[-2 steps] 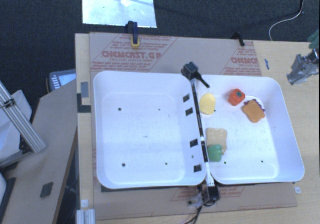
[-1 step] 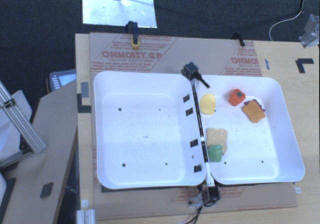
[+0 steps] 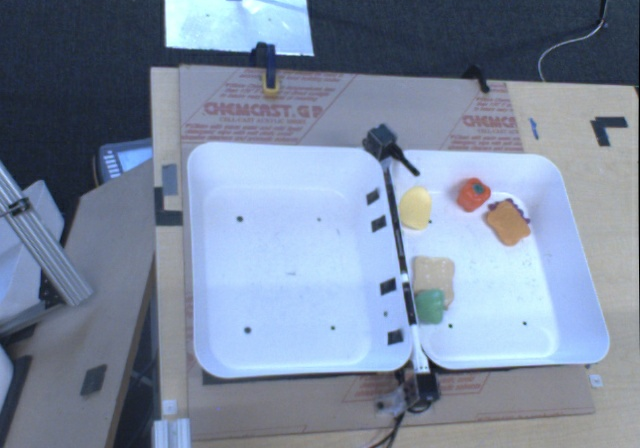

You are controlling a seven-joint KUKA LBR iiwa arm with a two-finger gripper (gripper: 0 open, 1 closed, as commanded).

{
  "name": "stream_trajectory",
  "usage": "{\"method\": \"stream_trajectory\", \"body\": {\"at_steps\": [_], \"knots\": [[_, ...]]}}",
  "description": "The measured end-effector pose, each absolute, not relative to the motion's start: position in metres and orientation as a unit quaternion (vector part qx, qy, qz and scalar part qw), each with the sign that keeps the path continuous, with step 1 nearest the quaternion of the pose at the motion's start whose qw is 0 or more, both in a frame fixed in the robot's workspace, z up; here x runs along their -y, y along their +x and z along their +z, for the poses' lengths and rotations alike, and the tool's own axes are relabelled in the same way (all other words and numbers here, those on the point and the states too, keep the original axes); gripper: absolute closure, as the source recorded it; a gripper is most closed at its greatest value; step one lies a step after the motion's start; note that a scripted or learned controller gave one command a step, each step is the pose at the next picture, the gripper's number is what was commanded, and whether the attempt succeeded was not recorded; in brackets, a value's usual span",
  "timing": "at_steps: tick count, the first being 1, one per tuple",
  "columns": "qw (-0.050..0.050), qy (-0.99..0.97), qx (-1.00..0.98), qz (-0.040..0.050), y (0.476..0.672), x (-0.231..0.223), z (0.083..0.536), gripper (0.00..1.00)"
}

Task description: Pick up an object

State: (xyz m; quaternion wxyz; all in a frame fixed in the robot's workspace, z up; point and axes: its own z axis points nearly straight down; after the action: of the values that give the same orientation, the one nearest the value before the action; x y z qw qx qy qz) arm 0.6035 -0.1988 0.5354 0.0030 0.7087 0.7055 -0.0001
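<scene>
Inspecting from largest to smallest: the bench point(image 3: 600, 236) carries a cardboard sheet point(image 3: 330, 101) printed in red "CHEMCAST", twice, with smaller lettering beneath that is too blurred to read. On it sit the left bin point(image 3: 290, 356) and the right bin point(image 3: 580, 316), touching along a clipped centre seam. All candidate objects lie in the right bin: a tan slab point(image 3: 436, 274) near the seam, a brown toast-like piece point(image 3: 508, 223) at far right, a yellow piece point(image 3: 415, 207) just beside the seam, an orange piece point(image 3: 473, 194) beside the brown one, and a green piece point(image 3: 430, 306) touching the slab's near edge. Jaw state: cannot tell. Judged progress: nothing is lifted; selection, approach, grasp and lift all remain.
</scene>
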Motion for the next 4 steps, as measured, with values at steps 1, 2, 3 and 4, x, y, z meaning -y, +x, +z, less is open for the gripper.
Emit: {"method": "stream_trajectory", "body": {"at_steps": [1,2,3,4], "knots": [[-0.007,0.707,-0.707,-0.0031,0.544,0.167,0.341,1.00],[0.009,0.705,-0.709,0.0068,0.486,0.117,0.545,1.00],[0.003,0.708,-0.706,-0.0001,0.486,0.196,0.535,1.00],[-0.001,0.707,-0.707,-0.0007,0.486,0.207,0.465,1.00]]}}
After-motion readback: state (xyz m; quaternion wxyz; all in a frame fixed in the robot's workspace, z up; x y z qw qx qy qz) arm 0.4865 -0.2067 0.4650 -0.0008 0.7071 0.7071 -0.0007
